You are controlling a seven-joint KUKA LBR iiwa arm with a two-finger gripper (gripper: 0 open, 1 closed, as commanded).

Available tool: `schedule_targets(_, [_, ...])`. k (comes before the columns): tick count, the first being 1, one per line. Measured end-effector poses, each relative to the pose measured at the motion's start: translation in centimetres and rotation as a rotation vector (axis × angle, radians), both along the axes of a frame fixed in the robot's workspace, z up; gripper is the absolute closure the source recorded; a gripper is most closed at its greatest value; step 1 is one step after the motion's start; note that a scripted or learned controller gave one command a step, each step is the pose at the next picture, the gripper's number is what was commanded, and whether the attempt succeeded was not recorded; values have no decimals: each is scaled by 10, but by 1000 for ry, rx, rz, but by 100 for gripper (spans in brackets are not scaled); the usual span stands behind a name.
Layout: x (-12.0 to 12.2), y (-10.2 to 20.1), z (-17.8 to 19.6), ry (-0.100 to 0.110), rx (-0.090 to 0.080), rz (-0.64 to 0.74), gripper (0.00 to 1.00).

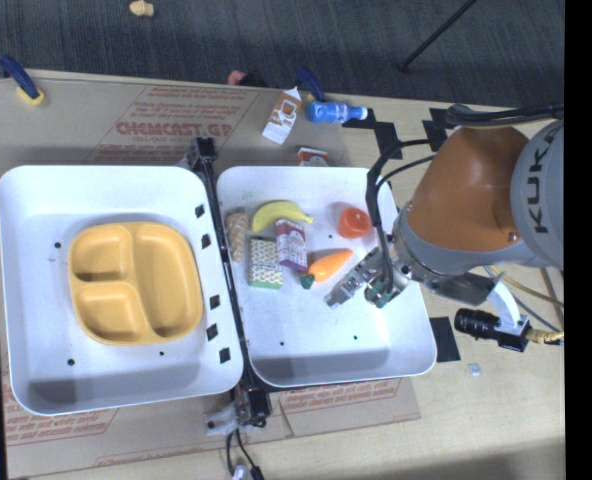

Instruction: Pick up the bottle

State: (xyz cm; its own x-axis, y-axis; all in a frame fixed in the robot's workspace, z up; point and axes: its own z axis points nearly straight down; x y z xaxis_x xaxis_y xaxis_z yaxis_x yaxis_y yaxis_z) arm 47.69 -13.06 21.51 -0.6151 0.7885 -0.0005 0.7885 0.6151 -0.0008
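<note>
A small bottle (291, 247) with a dark red label lies in the right bin (406, 343), just below the banana (279, 213) and to the left of the carrot (328, 265). My gripper (362, 288) hangs low over the bin's right half, to the right of the carrot and about a hand's width from the bottle. Its fingers stand open, and I see nothing between them. The grey wrist and orange band (471, 203) cover the bin's right rim.
A green checked box (265, 264) and a tan snack (237, 236) lie left of the bottle, and a red-orange fruit (354, 221) lies near the arm. The left bin (21, 268) holds a yellow divided plate (136, 280). A blue bottle-like thing (328, 113) and a small carton (283, 116) lie on the bench behind.
</note>
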Motion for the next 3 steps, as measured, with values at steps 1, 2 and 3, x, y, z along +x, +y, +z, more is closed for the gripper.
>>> schedule_targets(1, [-1,-81,-76,4,2,59,100])
schedule_targets(2, [0,-80,-43,0,0,310,100])
schedule_targets(3, [0,-18,3,0,0,356,100])
